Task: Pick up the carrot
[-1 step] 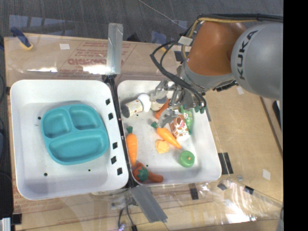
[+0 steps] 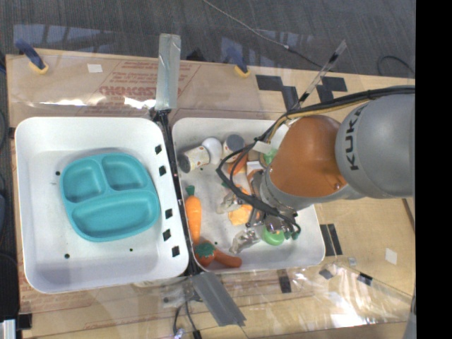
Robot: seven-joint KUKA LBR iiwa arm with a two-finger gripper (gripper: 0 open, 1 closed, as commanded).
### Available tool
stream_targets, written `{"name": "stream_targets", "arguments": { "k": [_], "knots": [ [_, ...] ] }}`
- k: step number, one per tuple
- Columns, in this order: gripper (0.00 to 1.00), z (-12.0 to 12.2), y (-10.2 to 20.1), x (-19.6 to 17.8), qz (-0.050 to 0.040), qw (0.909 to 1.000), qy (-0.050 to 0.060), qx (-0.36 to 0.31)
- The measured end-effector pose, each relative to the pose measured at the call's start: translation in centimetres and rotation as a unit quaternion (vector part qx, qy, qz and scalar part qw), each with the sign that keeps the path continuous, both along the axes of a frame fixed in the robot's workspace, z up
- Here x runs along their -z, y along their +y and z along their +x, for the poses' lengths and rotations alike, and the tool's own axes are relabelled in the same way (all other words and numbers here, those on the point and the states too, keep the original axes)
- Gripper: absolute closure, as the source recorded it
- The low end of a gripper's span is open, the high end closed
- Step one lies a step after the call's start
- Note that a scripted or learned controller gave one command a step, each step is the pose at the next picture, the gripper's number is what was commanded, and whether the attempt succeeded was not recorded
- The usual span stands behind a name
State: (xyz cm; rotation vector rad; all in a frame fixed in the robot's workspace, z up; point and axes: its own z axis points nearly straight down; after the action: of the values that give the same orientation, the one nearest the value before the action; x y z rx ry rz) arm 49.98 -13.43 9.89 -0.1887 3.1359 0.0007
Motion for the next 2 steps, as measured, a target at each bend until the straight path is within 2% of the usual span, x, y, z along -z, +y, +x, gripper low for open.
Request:
{"name": "stream_targets", "arguments": {
  "k": [1, 2],
  "knots": [
    [0.00, 0.46, 2.83, 0.68, 0.0005, 0.9999, 0.000, 0.015],
    [0.00, 0.45, 2.78, 0.68, 0.0001, 0.9999, 0.001, 0.015]
  ]
}}
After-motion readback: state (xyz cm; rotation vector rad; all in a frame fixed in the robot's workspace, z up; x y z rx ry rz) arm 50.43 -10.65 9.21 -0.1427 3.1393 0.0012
